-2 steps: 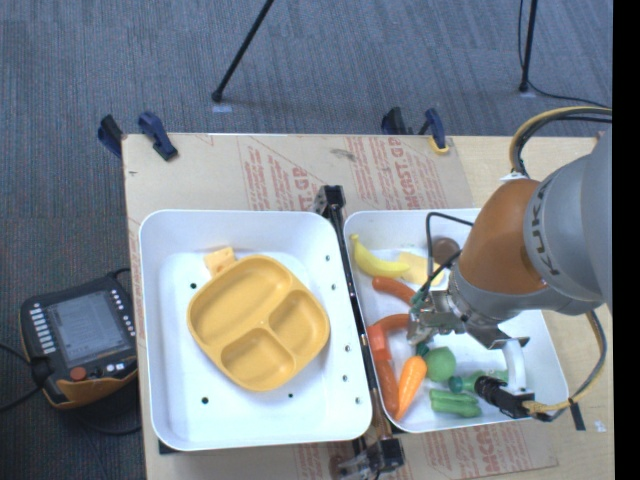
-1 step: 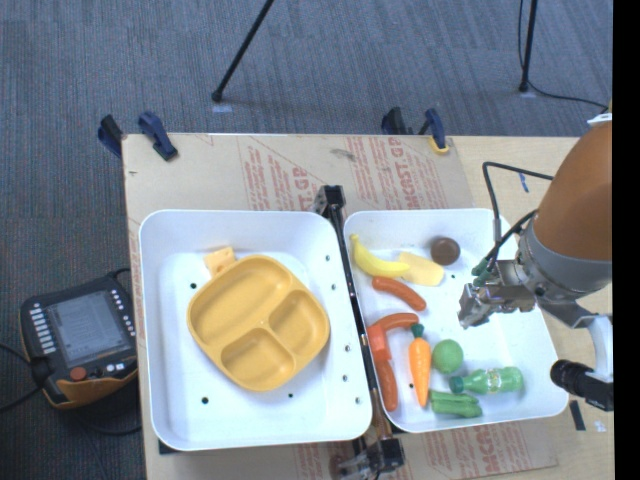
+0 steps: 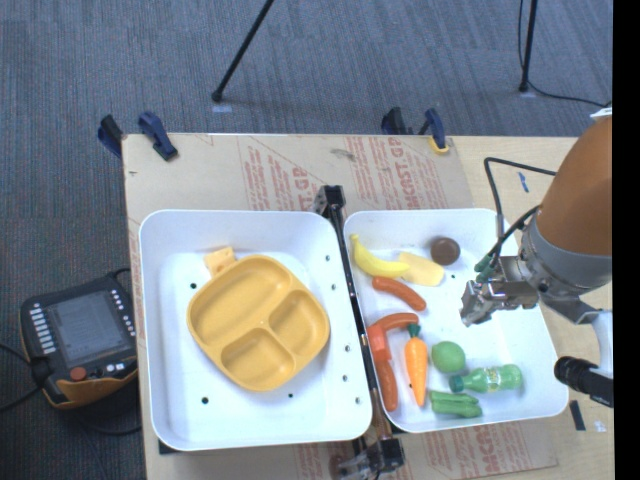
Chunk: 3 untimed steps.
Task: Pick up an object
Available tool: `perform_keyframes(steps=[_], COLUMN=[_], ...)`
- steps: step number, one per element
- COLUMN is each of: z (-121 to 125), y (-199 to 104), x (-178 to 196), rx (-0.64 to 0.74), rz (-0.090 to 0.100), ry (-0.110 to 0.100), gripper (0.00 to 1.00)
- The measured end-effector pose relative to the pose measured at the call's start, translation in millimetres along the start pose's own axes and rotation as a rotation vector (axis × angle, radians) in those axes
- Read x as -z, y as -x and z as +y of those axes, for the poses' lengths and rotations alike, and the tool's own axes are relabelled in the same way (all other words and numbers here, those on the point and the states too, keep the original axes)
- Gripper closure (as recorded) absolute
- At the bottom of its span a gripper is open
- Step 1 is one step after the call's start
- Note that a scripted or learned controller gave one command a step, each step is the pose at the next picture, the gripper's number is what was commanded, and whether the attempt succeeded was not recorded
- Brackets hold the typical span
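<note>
Since no one object is named, weigh each line below by how it lies from your hand.

Hand: your hand (image 3: 483, 304) hangs over the right bin (image 3: 525, 230), toward its right side, with nothing between the fingers; how wide they stand you cannot tell from this slant.

Nearest thing: the green ball (image 3: 449, 356) sits just below and a little left of the hand, in the near half of the bin.

Next nearest: the green bottle (image 3: 489, 379) lies on its side below the hand, long axis running left to right across the view.

Further left: the carrot (image 3: 416, 362) lies with its long axis pointing toward and away from the camera; the red sausage (image 3: 400, 291) slants beside the banana (image 3: 377, 261).

Far side: the brown ball (image 3: 445, 251) rests up and left of the hand, near the bin's far wall.

Left bin: the yellow tray (image 3: 258, 321) is well apart from the hand.

Judgement: the ball is closest, but being round it may roll; the bottle wants the fingers set across its long axis.
</note>
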<state>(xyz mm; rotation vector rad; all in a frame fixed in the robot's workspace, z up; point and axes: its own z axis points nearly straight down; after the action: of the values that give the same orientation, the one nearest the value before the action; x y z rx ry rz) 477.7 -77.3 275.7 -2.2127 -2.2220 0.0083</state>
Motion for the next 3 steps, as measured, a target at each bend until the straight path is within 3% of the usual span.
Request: perform_keyframes(steps=[3], z=[3.6], y=[-0.4], x=[24.0], rx=[0.014], rz=[0.0], ry=[-0.009], gripper=[1.0])
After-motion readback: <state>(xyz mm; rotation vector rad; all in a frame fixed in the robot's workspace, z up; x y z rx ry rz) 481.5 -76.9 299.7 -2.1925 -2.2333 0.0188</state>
